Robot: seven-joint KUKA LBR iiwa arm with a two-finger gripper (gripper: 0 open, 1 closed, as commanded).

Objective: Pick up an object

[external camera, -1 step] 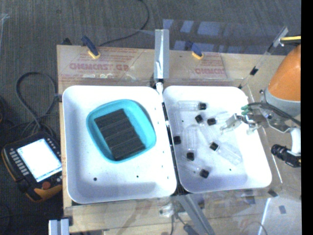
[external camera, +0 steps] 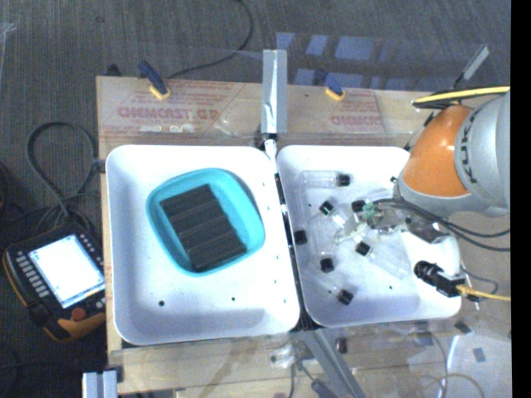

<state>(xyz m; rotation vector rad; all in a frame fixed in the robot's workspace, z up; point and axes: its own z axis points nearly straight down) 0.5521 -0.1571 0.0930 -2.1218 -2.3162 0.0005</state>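
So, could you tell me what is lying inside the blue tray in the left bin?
Inside the blue tray, in the left bin, lies a black ribbed slab covering most of its floor. Whatever may sit beneath that slab is hidden.

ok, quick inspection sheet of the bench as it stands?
surface: two white bins side by side, left bin, right bin, on a wooden board.
job's things: blue tray holding a black slab in left bin; clear objects with black caps scattered in right bin.
clutter: nothing seen.
grippers: gripper low over right bin; finger state unreadable.
cables: black cable on the floor behind.
surroundings: teach pendant left.
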